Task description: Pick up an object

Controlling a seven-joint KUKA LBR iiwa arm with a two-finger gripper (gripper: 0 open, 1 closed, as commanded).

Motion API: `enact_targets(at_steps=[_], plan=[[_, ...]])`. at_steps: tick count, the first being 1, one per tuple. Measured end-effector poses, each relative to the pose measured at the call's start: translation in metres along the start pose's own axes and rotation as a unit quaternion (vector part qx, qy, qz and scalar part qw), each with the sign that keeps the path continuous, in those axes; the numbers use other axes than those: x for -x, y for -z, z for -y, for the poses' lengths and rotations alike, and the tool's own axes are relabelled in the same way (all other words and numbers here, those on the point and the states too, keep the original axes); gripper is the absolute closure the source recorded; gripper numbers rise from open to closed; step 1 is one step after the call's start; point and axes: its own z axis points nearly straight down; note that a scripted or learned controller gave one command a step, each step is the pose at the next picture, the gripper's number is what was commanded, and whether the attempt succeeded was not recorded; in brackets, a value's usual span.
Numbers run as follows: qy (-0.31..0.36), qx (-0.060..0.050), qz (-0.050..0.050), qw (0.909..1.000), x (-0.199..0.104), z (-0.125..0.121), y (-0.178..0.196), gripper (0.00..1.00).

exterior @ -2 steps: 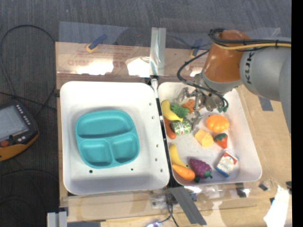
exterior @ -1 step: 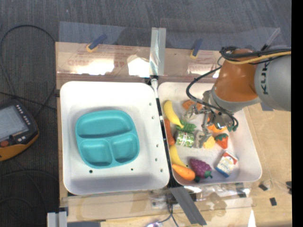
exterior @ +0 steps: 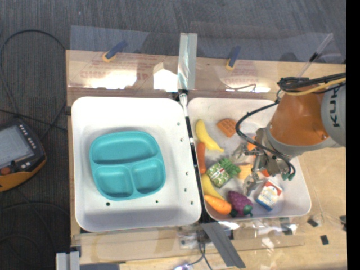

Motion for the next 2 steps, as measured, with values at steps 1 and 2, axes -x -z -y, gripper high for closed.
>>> enact_targets(at_steps=[1, 2], plan=[[-0.06, -0.003, -0.001, 0.9982, 0.0219, -0.0387, -0.0002, 0.0], [-0.039, -0.006, 0.002, 0.9992, 0.0206, -0.0433, 0.0007, 0.0]])
